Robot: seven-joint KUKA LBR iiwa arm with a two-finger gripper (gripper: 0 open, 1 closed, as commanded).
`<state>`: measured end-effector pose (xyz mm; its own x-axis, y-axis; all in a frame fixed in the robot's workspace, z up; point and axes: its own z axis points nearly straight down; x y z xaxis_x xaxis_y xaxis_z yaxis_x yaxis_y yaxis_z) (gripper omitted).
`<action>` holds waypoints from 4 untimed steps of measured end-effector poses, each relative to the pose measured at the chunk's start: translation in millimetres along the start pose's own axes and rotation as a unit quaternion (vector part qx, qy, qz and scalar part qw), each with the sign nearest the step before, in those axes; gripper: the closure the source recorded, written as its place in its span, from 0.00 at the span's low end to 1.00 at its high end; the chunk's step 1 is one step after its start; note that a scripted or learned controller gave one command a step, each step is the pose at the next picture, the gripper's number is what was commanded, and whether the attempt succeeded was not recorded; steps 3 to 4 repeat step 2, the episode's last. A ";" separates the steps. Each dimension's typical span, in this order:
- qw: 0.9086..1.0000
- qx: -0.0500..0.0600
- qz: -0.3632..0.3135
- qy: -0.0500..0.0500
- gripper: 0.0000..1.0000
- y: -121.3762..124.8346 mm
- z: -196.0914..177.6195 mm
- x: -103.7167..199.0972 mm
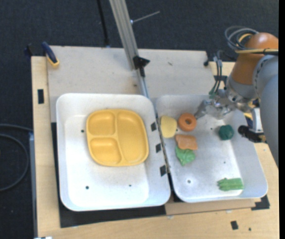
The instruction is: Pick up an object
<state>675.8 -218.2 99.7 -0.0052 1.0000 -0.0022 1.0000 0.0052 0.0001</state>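
The right bin [246, 163] holds several small items. A yellow piece [168, 126] lies at its left wall, with an orange ring [186, 122] beside it. Below them sit a tan-orange piece [186, 142] and a leafy green piece [185, 156]. A dark green ball [226, 132] lies further right, and a light green flat piece [230, 184] rests near the front. My gripper [205, 108] hangs low over the bin's back part, just right of and above the orange ring. Nothing shows in its grasp.
The left bin [72, 183] carries a yellow divided plate [117, 136]. A slanted metal pole [127, 34] rises from the bench behind the bins. The arm's grey body and orange band [251, 59] stand over the right bin's far right corner.
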 end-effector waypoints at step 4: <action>1.000 -0.004 0.001 0.000 1.00 9.8 -74.4 3.5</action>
